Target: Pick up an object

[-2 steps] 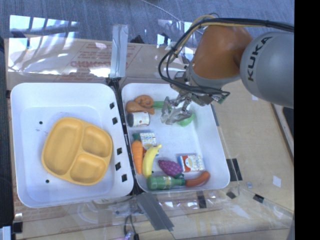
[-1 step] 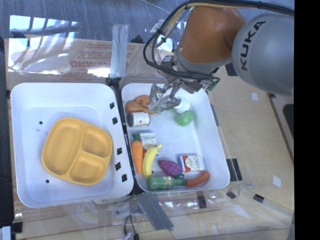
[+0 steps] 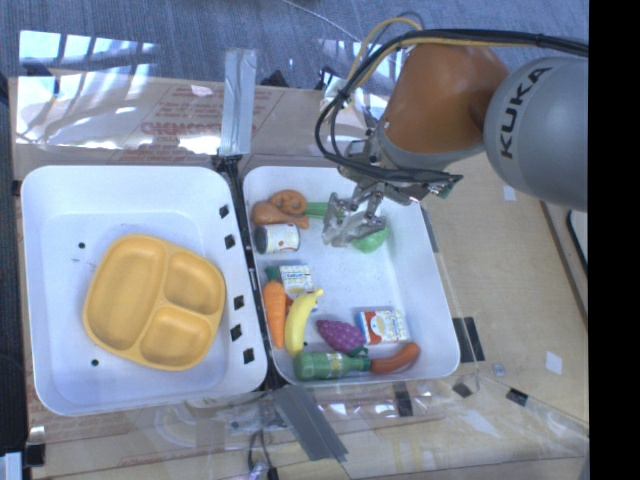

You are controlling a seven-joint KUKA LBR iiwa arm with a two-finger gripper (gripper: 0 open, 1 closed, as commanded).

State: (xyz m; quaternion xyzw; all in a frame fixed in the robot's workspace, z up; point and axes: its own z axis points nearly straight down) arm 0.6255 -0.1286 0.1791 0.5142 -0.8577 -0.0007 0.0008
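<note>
A: From the overhead camera view, where would you say the gripper [image 3: 352,223] is?

B: Upper middle of the right bin [image 3: 438,268], low over the toys. How far it is spread I cannot tell; the metal fingers blur together from this angle, and nothing is plainly caught between them.

A: And the object it seems to be going for?

B: My guess is the green toy [image 3: 372,238], just to the lower right of the gripper and touching or nearly touching it (partly hidden, so I won't name it more closely). The toy chicken piece [image 3: 283,207] and the small can [image 3: 280,238] lie to its left, near the bin's left wall.

A: How should the grasp be done well?

B: Centre the gripper over the green toy before closing, so it isn't nudged sideways against the wall, then lift straight up. The rest, the carrot [image 3: 275,311], banana [image 3: 298,317], purple grapes [image 3: 340,334], little carton [image 3: 383,324], green bottle [image 3: 331,366] and sausage [image 3: 396,359], sit lower in the frame, well apart.

A: The left bin [image 3: 45,298]?

B: It carries a yellow divided plate [image 3: 153,300].
</note>
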